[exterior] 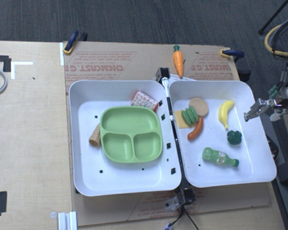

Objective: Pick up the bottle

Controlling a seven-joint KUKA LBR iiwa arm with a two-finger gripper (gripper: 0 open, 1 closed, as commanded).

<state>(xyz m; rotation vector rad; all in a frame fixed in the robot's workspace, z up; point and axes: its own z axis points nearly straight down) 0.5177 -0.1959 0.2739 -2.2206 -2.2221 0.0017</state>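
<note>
You see the bottle (220, 157) lying flat in the right bin (259, 169); the claw (257, 110), seemingly released, hovers at its rim.

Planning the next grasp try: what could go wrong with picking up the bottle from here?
The bottle lies on its side, so it may roll off the fingers. The broccoli sits just above it and could get bumped or grabbed instead. The gripper is at the bin's right rim and might clip it descending.
</note>
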